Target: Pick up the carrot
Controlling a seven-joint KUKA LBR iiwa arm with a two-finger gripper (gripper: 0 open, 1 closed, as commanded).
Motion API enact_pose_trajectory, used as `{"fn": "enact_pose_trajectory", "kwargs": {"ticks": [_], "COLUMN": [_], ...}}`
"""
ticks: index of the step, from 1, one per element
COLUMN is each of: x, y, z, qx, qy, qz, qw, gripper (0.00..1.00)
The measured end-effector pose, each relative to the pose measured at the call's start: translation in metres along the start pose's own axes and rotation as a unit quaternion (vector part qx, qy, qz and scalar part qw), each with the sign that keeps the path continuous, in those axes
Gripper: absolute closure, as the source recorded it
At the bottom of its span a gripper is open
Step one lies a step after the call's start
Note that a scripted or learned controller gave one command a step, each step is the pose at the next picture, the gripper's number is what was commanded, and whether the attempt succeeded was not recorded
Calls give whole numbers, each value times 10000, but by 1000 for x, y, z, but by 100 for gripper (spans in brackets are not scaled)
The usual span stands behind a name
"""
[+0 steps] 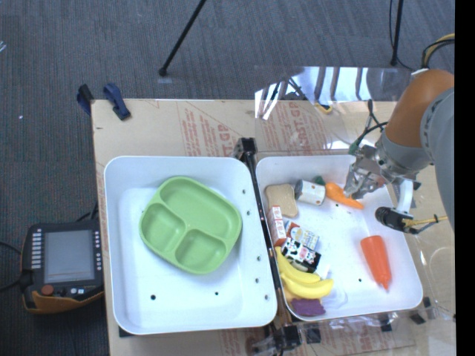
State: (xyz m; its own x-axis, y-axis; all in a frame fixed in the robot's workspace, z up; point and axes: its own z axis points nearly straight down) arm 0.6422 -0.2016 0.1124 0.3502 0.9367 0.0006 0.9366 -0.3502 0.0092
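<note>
The pincer (358, 186) hangs over the right bin (413, 273), fingers closed on a small orange carrot (343, 196). A bigger carrot (376, 261) lies below it, well apart.

Orange carrot (375, 260), green plate (191, 224), yellow bananas (303, 279), black-and-white cow-patterned toy (300, 248), white bins (119, 199).
</note>
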Motion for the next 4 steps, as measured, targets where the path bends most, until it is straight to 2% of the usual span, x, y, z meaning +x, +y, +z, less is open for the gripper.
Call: {"fn": "enact_pose_trajectory", "kwargs": {"ticks": [1, 2, 3, 4], "x": [59, 58, -24, -19], "y": [-65, -64, -145, -76], "z": [26, 25, 24, 25], "qx": [86, 73, 74, 57], "qy": [9, 2, 86, 3], "qz": [-539, -531, -464, -77], "qw": [9985, 9986, 9989, 10000], "gripper": [100, 0, 0, 0]}}
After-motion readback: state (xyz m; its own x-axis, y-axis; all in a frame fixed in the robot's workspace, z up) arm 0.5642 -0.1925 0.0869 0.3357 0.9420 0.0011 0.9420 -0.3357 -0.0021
